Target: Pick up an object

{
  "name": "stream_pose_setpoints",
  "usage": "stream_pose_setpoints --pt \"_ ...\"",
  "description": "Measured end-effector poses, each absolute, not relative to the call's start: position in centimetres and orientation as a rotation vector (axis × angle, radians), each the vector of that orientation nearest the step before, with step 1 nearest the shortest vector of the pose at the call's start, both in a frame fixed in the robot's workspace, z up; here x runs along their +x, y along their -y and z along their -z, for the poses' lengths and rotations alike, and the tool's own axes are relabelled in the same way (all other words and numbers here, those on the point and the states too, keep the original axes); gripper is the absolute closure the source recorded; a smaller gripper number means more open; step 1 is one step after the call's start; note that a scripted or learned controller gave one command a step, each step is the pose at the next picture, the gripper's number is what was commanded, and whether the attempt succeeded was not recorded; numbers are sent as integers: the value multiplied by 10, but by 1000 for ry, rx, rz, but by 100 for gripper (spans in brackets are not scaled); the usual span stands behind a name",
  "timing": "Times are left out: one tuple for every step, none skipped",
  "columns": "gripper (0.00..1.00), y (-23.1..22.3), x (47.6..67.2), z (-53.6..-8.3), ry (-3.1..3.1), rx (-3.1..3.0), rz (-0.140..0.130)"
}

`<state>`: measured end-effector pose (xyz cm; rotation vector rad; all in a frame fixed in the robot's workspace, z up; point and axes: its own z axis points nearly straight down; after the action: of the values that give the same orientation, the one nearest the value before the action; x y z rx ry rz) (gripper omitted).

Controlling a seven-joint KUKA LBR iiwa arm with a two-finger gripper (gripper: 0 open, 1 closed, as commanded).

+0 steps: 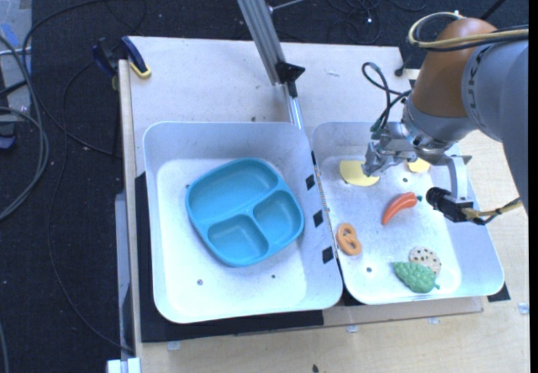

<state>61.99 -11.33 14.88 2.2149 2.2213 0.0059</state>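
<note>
Over the right-hand bin (471,275), the gripper (376,160) hangs low at the bin's far left part, with its tips right at the edge of a flat yellow piece (360,175) that lies on the bin floor. Whether the tips touch that piece or stand just above it is hard to read from this slanted view, and nothing shows between them, so no object counts as held. I cannot tell whether the gripper is released or clenched.

The other candidates lie nearer the camera in the same bin: an orange carrot-like piece (399,207) near the middle, a small pretzel (348,239) close to the bin's left wall, and a round cookie (425,260) touching a green leafy piece (416,277) toward the near corner. A small yellow bit (418,166) sits just right of the wrist. The left bin (164,296) carries a blue divided tray (244,212), well apart from the arm.

The step in hand looks like the descent onto the yellow piece, the pick itself not yet made. The next move calls for settling the tips to either side of the piece and pressing down to the floor before closing, since the piece is thin and flat and offers little to pinch. A close made too high would likely slide over it; a straight lift afterward would prove the hold.
</note>
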Motion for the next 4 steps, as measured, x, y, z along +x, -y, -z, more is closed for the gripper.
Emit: stream_pose_setpoints --pt "100 107 620 -211 -2221 2213 -7" --pt "100 107 620 -209 -2223 2217 -2" --pt "100 44 628 -209 -2230 2213 -5" --pt "100 0 629 -218 -2229 2213 -4"
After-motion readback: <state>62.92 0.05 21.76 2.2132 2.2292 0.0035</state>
